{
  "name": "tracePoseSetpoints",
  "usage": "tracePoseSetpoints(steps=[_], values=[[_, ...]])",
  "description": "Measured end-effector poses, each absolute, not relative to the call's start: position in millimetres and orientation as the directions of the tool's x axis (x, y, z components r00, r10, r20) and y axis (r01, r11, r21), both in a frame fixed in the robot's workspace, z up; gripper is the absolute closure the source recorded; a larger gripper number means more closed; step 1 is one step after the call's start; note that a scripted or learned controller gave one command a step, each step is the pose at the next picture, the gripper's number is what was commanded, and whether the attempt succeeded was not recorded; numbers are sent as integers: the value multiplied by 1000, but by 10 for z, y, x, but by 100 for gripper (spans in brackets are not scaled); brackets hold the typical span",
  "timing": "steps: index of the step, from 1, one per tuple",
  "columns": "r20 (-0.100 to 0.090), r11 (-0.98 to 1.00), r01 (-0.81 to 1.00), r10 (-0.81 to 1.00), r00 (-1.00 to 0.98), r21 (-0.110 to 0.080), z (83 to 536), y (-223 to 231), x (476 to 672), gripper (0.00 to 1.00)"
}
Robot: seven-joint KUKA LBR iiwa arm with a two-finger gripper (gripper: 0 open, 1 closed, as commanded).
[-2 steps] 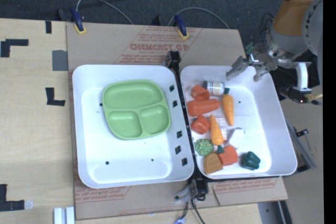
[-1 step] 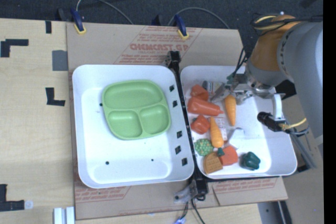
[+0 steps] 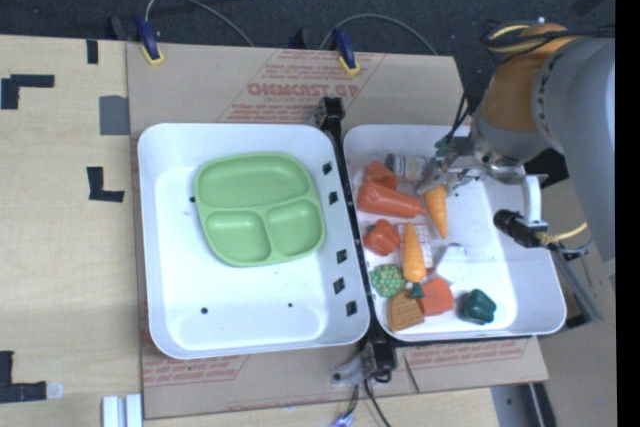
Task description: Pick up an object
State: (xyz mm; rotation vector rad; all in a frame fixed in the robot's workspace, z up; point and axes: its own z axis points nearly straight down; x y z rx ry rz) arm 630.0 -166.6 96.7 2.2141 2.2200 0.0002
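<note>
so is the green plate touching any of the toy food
Apart. The camera view shows the green plate alone in the left bin, with the toy food across the divider in the right bin.

Two white bins side by side on cardboard-covered worktop (image 3: 290, 80). Left bin (image 3: 165, 245): green three-compartment plate (image 3: 260, 208), lying flat near centre. Right bin (image 3: 520, 285): pile of toy food along left half. Red piece (image 3: 387, 201) at top, small red piece (image 3: 381, 236) below it, upright orange carrot (image 3: 413, 254), green bumpy item (image 3: 387, 279), brown piece (image 3: 405, 312) touching red-orange piece (image 3: 436, 296), dark green item (image 3: 477, 306) apart to right. Arm (image 3: 545, 95) entering from right; jaws (image 3: 436, 173) over upper part of pile, just above second orange carrot (image 3: 437, 209). Finger state not discernible.
</note>
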Motion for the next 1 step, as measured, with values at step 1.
tracePoseSetpoints(steps=[1], values=[[1, 3, 1000, 1000, -3, 2, 1852, -899, 6618, 100]])
